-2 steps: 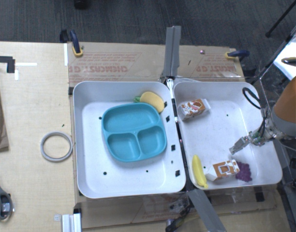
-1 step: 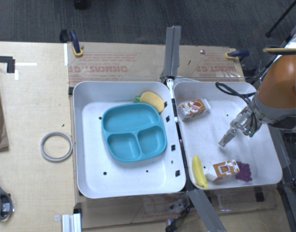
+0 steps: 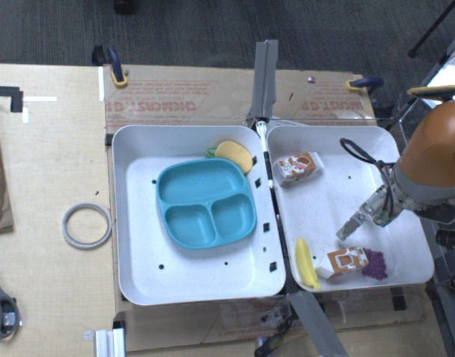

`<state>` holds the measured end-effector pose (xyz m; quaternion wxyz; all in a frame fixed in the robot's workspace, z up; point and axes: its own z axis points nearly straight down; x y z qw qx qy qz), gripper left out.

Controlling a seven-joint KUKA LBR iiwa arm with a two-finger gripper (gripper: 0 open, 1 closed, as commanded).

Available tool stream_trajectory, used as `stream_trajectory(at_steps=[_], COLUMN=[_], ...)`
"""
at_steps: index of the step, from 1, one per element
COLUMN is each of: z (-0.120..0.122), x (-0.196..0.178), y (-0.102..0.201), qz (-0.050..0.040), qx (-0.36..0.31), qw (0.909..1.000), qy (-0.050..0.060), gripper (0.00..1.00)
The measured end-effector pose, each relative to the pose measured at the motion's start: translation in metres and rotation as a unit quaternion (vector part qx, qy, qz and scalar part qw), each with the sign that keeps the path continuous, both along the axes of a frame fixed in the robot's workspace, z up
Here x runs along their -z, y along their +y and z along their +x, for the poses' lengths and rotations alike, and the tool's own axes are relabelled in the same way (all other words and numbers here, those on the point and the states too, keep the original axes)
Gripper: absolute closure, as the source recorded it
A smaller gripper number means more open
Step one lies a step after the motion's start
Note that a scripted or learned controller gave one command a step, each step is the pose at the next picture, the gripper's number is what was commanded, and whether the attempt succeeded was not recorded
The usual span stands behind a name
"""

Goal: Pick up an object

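In the right bin (image 3: pixel 406 274) lie a white and red snack packet (image 3: pixel 297 167) at the back, a yellow banana (image 3: pixel 306 263) at the front left, an orange carton (image 3: pixel 346 260) and a purple bunch of grapes (image 3: pixel 375 265) at the front. My gripper (image 3: pixel 346 231) slants down to the left over the bin's bare floor, just above the carton and apart from it. Nothing hangs from its tip.
The left bin (image 3: pixel 138 274) holds a blue divided plate (image 3: pixel 206 203), with a yellow fruit (image 3: pixel 234 155) at its back edge. A black cable (image 3: pixel 359 153) loops by the arm. A grey ring (image 3: pixel 87 224) and scissors (image 3: pixel 3 312) lie on the bench at the left.
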<state>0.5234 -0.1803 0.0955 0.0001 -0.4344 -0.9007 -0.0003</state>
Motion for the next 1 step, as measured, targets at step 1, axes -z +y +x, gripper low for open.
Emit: stream_trajectory(at_steps=[1], z=[0.0264], x=[0.0039], y=[-0.0074], qz=[-0.0007], qx=[0.1], qw=[0.9949], qy=[-0.001], gripper=[0.0])
